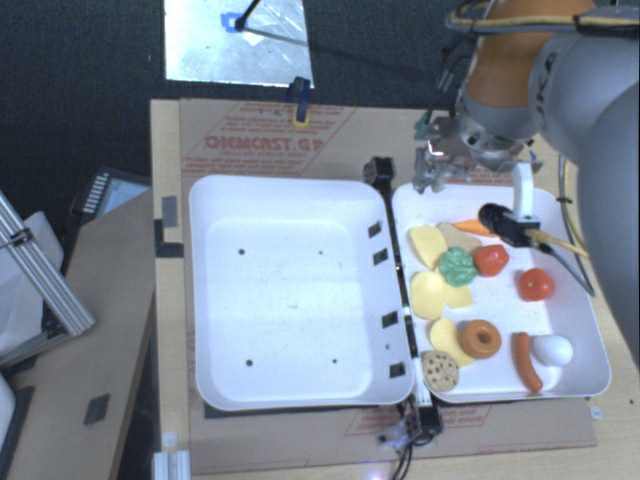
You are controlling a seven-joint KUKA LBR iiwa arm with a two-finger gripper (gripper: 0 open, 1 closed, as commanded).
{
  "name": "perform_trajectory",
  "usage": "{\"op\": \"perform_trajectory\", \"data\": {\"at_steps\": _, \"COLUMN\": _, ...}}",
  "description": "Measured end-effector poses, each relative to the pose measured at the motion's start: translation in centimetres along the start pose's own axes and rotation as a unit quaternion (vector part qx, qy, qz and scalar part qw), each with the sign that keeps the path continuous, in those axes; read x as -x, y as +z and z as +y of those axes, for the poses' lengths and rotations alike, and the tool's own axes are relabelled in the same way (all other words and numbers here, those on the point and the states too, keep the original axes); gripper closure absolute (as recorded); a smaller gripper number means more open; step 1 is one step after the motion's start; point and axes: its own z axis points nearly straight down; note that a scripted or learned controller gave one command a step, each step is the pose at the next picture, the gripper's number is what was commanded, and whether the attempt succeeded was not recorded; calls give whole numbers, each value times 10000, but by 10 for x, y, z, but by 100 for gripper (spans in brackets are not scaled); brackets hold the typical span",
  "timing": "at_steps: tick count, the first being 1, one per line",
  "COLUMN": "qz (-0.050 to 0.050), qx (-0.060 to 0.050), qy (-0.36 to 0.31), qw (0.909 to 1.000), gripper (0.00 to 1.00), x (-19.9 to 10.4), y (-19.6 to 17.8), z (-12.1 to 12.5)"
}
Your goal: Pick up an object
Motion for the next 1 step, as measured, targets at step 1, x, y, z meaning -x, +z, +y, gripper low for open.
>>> {"op": "perform_trajectory", "data": {"at_steps": 1, "qz": 19, "qx": 28, "qy": -3, "qw": 10000, "gripper": 100, "x": -60, "y": -169, "z": -26}}
